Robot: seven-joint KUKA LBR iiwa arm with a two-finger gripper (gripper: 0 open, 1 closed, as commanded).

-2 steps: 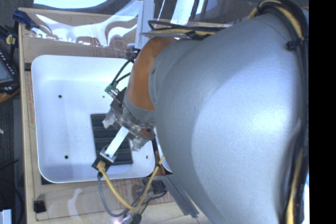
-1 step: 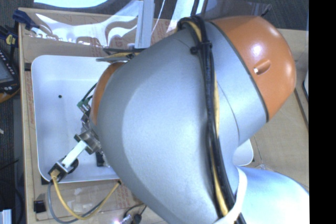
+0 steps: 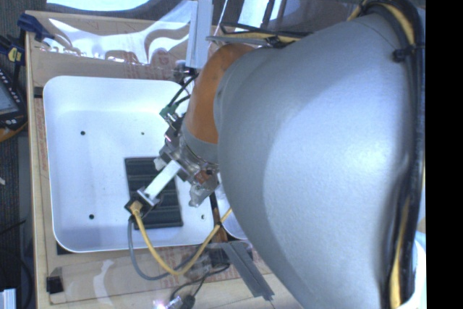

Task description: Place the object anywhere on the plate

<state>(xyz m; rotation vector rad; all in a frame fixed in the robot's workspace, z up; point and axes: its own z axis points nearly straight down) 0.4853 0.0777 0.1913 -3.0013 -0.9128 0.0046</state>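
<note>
A slab point(image 3: 168, 212) lies in the left bin's point(image 3: 87, 155) right half.

Nothing legible noted: no text, label, brand, number or sign can be read. The white bin point(image 3: 65, 155) has plain walls. The black ribbed slab point(image 3: 145, 177) shows ridges only. The dark device point(image 3: 7, 94) beyond the worktop's left edge is too blurred to read.

Grey arm point(image 3: 318, 155) leftward, hand point(image 3: 195, 184) low
</note>
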